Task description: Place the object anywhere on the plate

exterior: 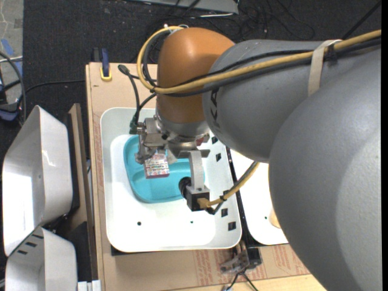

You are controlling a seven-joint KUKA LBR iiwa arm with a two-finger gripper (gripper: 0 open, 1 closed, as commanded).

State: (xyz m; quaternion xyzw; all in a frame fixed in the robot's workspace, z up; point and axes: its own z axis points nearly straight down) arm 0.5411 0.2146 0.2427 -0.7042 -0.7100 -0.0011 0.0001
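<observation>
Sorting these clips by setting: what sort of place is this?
Most likely a robotics lab bench. A grey and orange arm hangs over a white bin that holds a turquoise plate, and loose cables lie on the dark floor behind.

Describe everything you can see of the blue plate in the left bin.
The plate is turquoise blue, smooth and glossy like plastic, with rounded corners and a raised rim. It lies flat on the floor of the left white bin, toward its upper left part. The arm's end effector hangs over it and hides its upper right portion, so the full outline cannot be seen. Whether anything rests on the plate cannot be told.
</observation>
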